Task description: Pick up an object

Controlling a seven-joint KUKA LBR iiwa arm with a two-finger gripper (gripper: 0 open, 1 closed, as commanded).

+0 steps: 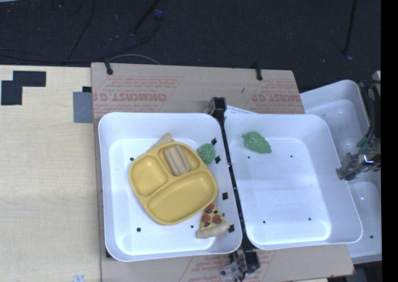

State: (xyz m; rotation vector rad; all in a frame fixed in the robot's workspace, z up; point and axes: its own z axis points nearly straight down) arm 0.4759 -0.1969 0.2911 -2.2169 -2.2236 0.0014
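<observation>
Two shallow white bins sit side by side on a cardboard-covered bench (186,91). The left bin (118,137) is crowded: a yellow divided plate (171,193) fills its middle, a tan hot-dog-like piece (177,159) lying in the plate's far compartment. A small green broccoli-like toy (206,152) rests just beside the plate near the bin's far right corner, and a toy pizza slice (212,221) lies against the near right corner. In the right bin (286,218), a flat green leaf-shaped toy (257,142) lies alone near the far left corner, well apart from everything else. The gripper (356,165) hangs beyond that bin's right edge; whether it is parted or closed, I cannot tell.
</observation>
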